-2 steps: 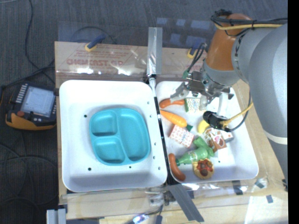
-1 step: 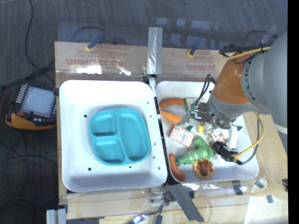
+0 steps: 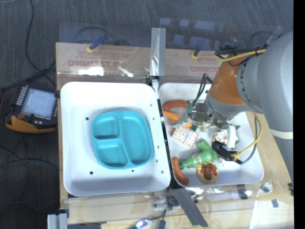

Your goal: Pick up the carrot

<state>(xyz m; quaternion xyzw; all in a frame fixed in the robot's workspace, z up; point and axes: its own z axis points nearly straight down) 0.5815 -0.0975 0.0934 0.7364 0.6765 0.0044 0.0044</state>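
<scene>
The carrot (image 3: 170, 115), a short orange wedge, lies in the upper left of the right bin (image 3: 255, 168), close to the divider between the bins. My gripper (image 3: 199, 115) hangs low over the middle of that bin, just right of the carrot, below the orange wrist band (image 3: 228, 87). The arm's body hides what is directly beneath the gripper, and I see no object lifted in it.
Around the carrot lie a reddish sausage (image 3: 175, 104), a small orange and green piece (image 3: 189, 126), a red-patterned white box (image 3: 184, 135), a green bottle (image 3: 201, 155), another sausage (image 3: 179, 171) and a small can (image 3: 220, 137). The left bin (image 3: 76, 99) holds a blue divided tray (image 3: 122, 138).
</scene>
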